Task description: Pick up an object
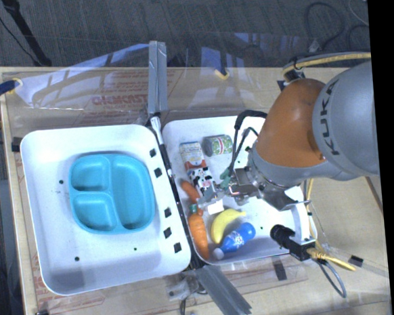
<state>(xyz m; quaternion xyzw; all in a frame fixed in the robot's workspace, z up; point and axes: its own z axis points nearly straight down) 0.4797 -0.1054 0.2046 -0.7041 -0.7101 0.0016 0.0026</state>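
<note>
Camera view: arm low over right bin

End effector (221,187) sits among the clutter in the right bin (285,245); whether it grips anything cannot be told. Just beside it lie a banana (226,221), carrot (198,233), blue bottle (235,240) and green can (218,145). Left bin (44,199) holds a blue divided tray (111,192).

My arm (347,124) was grey with dark lettering, a broad orange band (291,129), and black cables (244,133) beside it.
</note>
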